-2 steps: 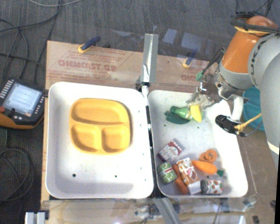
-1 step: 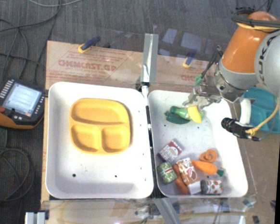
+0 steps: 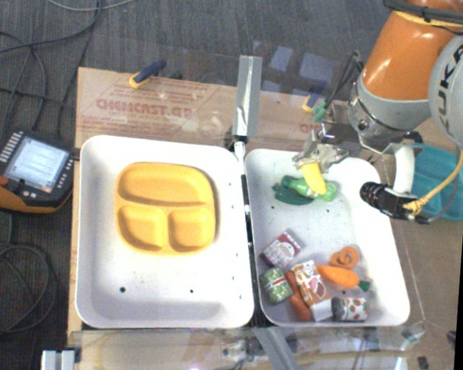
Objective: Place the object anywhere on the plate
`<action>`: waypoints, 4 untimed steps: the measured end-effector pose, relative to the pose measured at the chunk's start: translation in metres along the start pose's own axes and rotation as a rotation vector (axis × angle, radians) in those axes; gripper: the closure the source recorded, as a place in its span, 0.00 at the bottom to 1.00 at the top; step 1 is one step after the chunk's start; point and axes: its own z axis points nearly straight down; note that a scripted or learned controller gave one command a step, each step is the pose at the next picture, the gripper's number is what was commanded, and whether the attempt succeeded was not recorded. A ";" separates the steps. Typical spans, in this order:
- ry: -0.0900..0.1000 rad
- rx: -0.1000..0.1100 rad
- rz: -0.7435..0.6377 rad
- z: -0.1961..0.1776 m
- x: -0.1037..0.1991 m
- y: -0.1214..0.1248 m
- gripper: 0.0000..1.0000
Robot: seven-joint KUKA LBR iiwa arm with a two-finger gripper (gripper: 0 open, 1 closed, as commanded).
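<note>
object: toy corn cob (image 3: 312, 179), yellow with green husk leaves spread under it
location: back of the right bin (image 3: 385, 256), near its far wall
gripper (image 3: 320, 157): directly over the corn, fingers clamped on the yellow cob
plate (image 3: 167, 206): one, yellow, three compartments, in the left bin (image 3: 97, 273)
bins: two, white
other items: about seven small toys clustered at the right bin's front, incl. one carrot (image 3: 338, 275)

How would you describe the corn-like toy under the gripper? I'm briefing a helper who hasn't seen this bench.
Start at the right white bin, beside the bin with the yellow plate. At its far end, below the gripper, lies the yellow corn toy on green leaves. It lies apart from the small cartons and orange carrot clustered at the near end.
</note>
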 end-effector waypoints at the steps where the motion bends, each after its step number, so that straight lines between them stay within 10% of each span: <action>1: -0.001 0.000 -0.244 -0.017 0.031 0.008 1.00; 2: 0.001 0.001 -0.354 0.065 0.094 0.044 1.00; 3: 0.002 0.002 -0.245 0.076 0.079 0.030 1.00; 4: 0.000 0.003 -0.209 0.121 0.144 0.031 1.00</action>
